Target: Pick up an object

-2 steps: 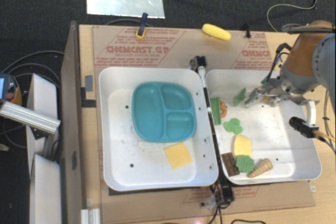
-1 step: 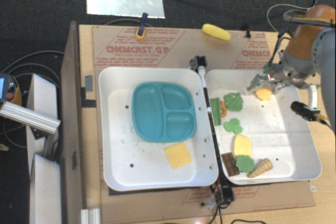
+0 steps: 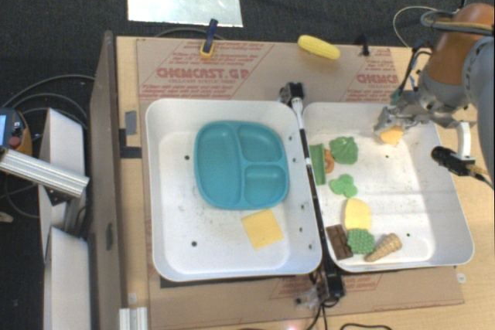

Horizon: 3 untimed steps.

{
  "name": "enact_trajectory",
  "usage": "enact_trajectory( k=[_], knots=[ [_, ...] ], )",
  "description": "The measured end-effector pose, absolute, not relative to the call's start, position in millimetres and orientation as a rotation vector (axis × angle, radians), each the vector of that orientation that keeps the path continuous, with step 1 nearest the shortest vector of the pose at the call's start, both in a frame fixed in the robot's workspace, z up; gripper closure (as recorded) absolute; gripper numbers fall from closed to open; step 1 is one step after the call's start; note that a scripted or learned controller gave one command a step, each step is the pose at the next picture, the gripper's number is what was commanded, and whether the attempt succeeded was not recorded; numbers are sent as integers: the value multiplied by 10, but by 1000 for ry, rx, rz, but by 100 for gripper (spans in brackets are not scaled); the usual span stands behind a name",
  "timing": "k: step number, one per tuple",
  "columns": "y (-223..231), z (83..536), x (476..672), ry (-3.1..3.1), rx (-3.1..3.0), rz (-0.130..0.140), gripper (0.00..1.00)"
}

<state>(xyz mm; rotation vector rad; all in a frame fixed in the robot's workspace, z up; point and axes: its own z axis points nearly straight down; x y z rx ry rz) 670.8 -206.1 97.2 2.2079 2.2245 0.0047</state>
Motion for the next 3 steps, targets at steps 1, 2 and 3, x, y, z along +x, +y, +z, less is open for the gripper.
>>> enact_trajectory(
  k=[1,2,3],
  knots=[
    [-1522,2693,5830,2223,2211,10,100],
    [-1133,2167,6266,2226,2212,4,100],
    [-599,2139,6187,2232,2212,2,100]
  ],
)
